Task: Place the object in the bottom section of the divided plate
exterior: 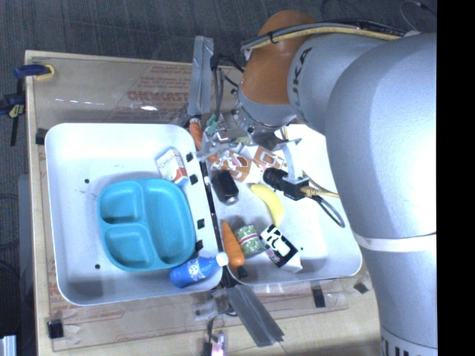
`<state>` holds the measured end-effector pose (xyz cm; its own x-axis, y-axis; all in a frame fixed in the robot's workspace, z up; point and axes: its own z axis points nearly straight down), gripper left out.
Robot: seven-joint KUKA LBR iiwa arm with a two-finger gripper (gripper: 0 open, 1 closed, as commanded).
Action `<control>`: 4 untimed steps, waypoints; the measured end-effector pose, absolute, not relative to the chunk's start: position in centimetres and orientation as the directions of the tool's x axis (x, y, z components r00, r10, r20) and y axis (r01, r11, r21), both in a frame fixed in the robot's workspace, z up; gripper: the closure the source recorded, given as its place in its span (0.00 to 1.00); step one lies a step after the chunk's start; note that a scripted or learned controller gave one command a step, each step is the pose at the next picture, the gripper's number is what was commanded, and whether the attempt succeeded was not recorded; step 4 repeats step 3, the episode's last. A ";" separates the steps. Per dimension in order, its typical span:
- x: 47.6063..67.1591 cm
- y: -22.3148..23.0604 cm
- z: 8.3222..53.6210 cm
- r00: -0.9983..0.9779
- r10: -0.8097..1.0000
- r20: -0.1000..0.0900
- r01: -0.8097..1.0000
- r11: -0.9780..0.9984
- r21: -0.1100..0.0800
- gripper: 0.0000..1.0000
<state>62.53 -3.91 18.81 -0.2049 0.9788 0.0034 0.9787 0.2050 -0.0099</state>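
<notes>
The grey arm's two-finger gripper (236,141) hangs over the top of the right white bin (338,258), low among the clutter, and whether it grips anything I cannot tell. The light-blue divided plastic plate (145,225) lies in the left white bin (63,199), down and to the left of the gripper across the bins' shared wall. Its bottom section (133,247) sits bare, so any carry runs leftward and toward the near edge.
</notes>
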 end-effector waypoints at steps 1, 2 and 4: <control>57.3 -0.5 18.8 -0.093 0.996 0.000 0.996 0.093 -0.007 1.00; 52.2 0.2 18.8 -0.195 0.981 0.001 0.981 0.195 -0.006 1.00; 52.2 0.3 18.8 -0.195 0.981 0.000 0.981 0.195 -0.006 0.00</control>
